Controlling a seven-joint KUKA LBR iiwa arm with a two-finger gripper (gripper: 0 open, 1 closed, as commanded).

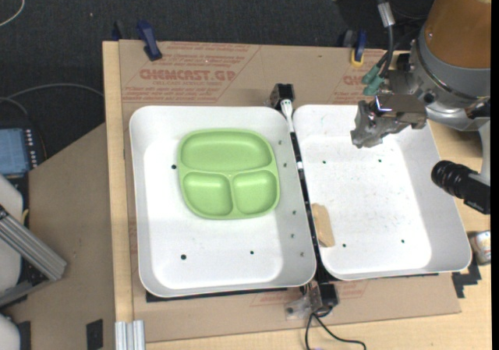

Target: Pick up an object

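A pale green divided plate (228, 173) with three compartments lies flat in the left white bin (156, 263), toward its upper middle. My gripper (367, 136) hangs over the upper part of the right white bin (437, 255), well to the right of the plate. Its grey body points down at the bin floor, and nothing shows beneath it. The arm's grey wrist and orange band rise to the upper right corner.
A small tan strip (322, 225) lies on the right bin's left rim near the seam between the bins. Both bins rest on a cardboard sheet (195, 68) held by blue clamps (148, 40). A black cylinder (461, 181) juts in at the right edge.
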